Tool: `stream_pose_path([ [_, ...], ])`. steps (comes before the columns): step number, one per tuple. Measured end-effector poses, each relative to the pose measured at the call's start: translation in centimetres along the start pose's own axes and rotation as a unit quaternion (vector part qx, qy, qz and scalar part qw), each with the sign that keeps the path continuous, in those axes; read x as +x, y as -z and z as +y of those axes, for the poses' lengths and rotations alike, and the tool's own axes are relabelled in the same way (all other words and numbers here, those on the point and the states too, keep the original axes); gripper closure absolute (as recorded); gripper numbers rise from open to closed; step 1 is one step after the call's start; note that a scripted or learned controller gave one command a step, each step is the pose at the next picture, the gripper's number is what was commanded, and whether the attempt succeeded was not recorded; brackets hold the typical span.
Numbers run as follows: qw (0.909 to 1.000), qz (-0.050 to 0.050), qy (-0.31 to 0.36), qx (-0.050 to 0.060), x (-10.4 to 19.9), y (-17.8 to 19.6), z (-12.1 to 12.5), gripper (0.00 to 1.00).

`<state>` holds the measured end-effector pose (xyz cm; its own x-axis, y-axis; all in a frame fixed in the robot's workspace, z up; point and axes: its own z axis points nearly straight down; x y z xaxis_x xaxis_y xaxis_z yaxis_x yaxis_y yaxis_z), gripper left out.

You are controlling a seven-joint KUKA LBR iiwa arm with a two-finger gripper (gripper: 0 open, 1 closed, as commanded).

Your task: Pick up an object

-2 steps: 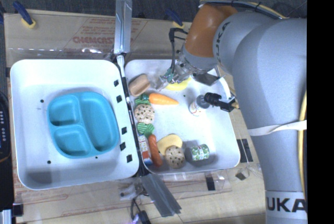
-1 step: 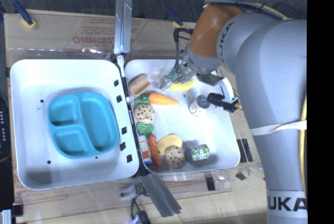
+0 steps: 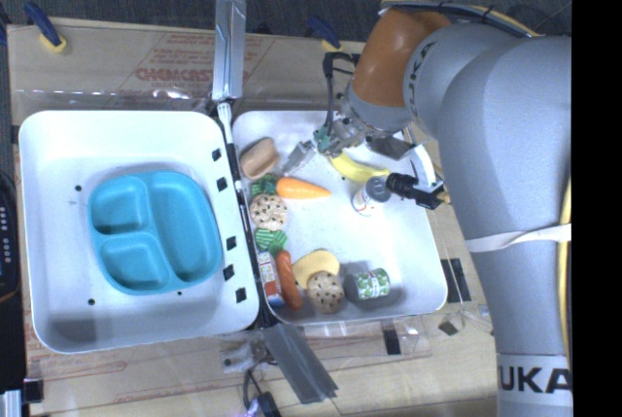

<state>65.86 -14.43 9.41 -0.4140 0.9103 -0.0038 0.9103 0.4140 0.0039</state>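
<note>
My fingers (image 3: pixel 313 148), open or shut I cannot tell, near one yellow plastic banana (image 3: pixel 358 168), one orange plastic carrot (image 3: pixel 303 189), two speckled round cookies (image 3: pixel 267 210).

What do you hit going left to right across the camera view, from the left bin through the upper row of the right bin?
blue divided tray → bread roll → carrot → banana

left bin (image 3: pixel 58 308): holds blue three-compartment tray (image 3: pixel 154 230) | bench (image 3: pixel 117 65): blue clamp (image 3: pixel 46 26) at far-left corner
</note>
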Motion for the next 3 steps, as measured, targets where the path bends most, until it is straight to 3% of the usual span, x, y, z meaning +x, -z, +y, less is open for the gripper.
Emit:
stream_pose_path([
  [1,1.0,-0.002,0.003,-0.002,0.1,1.1,0.2,1.0],
  [2,1.0,0.0,0.002,0.001,-6.1,-0.1,-2.9,1.0],
  [3,0.9915,0.0,-0.13,-0.002,-1.4,11.5,-0.5,1.0],
])
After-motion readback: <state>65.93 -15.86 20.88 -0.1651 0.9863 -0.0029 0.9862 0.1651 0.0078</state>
